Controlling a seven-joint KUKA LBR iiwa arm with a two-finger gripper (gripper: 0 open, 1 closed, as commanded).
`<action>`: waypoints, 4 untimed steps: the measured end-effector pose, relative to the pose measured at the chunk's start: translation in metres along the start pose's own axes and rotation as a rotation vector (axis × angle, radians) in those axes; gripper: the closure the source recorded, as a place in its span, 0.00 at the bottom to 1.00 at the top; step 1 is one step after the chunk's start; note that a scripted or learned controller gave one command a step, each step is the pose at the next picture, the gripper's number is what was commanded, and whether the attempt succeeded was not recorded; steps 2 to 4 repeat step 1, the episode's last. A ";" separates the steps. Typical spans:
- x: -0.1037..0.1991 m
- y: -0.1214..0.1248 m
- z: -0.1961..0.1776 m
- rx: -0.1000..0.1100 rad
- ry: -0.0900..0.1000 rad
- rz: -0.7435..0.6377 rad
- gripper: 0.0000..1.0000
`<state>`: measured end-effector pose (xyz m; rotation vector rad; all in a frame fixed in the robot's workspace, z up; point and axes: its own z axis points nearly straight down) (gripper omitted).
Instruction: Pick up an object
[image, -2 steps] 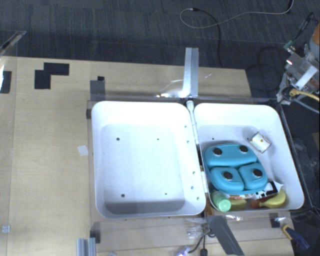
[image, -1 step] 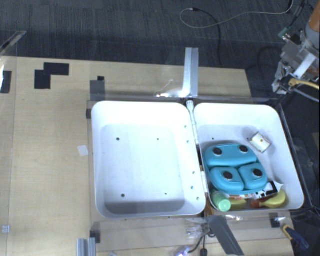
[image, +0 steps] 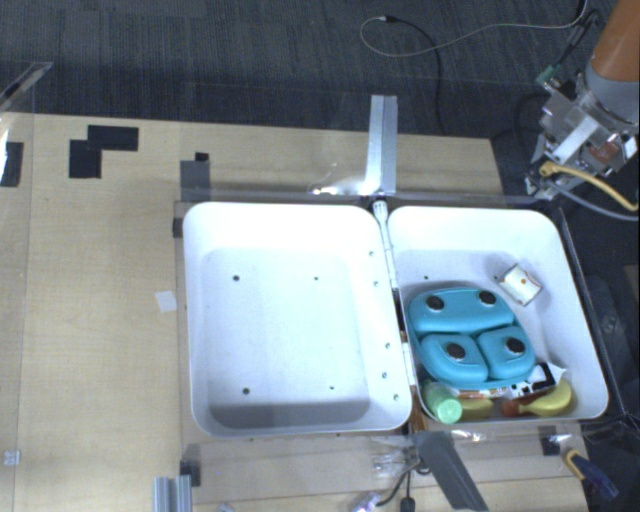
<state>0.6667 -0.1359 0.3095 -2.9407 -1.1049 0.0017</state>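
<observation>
Camera view: the KUKA arm's end effector (image: 580, 140) hangs at the upper-right corner, outside and beyond the far-right rim of the right bin (image: 470, 232), over the dark floor rather than the desk (image: 90, 330). Whether it is apart or together can't be told; the wrist hardware and cabling blur it.

All candidate objects lie below and left of the end effector, packed in the right bin's near half. Closest to the end effector is a small white box w/ a yellow mark (image: 519, 284), set apart from the rest, tilted, its long axis running roughly upper-left to lower-right. Farther on sits a large blue three-lobed plastic piece (image: 466, 335), long axis approx. along the bin's depth, leaning slightly left at the top. Beyond that, against the near wall: a green-capped bottle (image: 443, 405) and a yellow banana-like item (image: 552, 401), lying across the bin's width.

Likely call: the white box is the nearest, least crowded pick. The left bin (image: 280, 320) is farther left.
</observation>
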 end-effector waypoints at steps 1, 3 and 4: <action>-0.001 -0.001 -0.001 0.001 -0.001 0.076 1.00; -0.001 -0.001 -0.001 0.001 -0.001 0.076 1.00; -0.001 -0.001 -0.001 0.001 -0.001 0.076 1.00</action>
